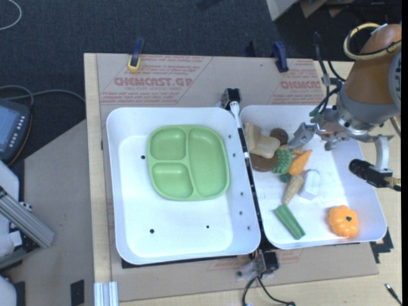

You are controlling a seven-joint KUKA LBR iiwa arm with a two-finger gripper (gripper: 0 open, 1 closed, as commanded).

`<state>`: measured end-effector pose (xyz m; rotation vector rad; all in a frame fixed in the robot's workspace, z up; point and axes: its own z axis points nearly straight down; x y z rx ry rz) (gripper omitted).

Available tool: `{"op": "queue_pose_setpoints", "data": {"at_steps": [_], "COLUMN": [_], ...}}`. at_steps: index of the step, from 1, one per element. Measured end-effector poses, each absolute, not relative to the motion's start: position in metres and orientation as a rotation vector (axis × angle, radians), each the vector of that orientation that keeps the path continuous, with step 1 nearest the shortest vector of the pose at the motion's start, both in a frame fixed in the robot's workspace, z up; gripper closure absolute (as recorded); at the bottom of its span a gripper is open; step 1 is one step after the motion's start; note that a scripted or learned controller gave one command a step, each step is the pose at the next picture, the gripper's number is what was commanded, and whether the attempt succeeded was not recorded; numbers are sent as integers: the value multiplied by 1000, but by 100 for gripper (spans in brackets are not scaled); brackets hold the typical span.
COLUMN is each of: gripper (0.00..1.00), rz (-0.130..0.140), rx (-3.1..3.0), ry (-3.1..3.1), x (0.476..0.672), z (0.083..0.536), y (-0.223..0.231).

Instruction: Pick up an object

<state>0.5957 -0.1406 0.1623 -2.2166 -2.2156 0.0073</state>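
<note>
Two white bins, toy food in the right one, arm above.

Left to right you have a green tray [189, 162], then a carrot [299, 160] under the gripper [305, 136]; its grip cannot be made out. The carrot looks light, stiff, slick: grasp mid-body.

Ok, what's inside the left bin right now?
The left bin holds a green divided plate with three compartments, lying flat on the bin floor. Whatever bin floor lies beneath the plate is covered.

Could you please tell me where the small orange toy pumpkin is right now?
The small orange toy pumpkin sits in the right white bin, near its front right corner, right of the green toy stick.
</note>
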Motion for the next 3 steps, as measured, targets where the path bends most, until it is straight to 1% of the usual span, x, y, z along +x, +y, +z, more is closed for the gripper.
{"op": "queue_pose_setpoints", "data": {"at_steps": [1, 2, 3], "gripper": [0, 0, 100], "rz": [6, 3, 1], "rx": [-2215, -2221, -2223], "ry": [-2217, -2219, -2219], "x": [600, 600, 600], "z": [103, 84, 95], "y": [-133, -133, -133]}}
